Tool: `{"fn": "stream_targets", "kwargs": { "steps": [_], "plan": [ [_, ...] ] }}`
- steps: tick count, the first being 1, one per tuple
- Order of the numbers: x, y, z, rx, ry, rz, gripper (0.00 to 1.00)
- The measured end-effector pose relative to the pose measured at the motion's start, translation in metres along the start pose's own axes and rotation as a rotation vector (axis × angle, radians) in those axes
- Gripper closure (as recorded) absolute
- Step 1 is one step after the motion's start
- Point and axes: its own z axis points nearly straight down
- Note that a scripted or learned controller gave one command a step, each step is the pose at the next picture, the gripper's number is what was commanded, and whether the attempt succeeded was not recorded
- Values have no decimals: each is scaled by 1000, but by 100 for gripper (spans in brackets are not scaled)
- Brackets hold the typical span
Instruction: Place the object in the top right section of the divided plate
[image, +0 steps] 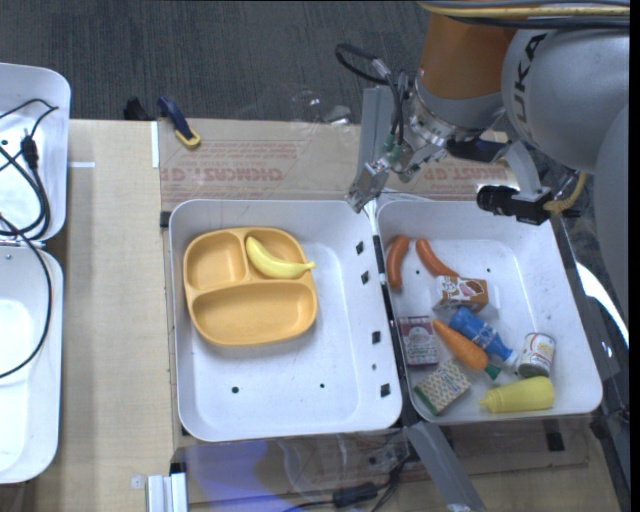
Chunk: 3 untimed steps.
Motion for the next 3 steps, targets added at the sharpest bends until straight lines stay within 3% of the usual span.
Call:
{"fn": "stream_targets", "kwargs": {
  "steps": [1, 2, 3],
  "plan": [
    [-44, -62, -127, 0, 0, 72, 0],
    [-95, -108, -169, 1, 0, 165, 0],
    [-218, -132, -167, 2, 1, 291, 0]
  ]
}}
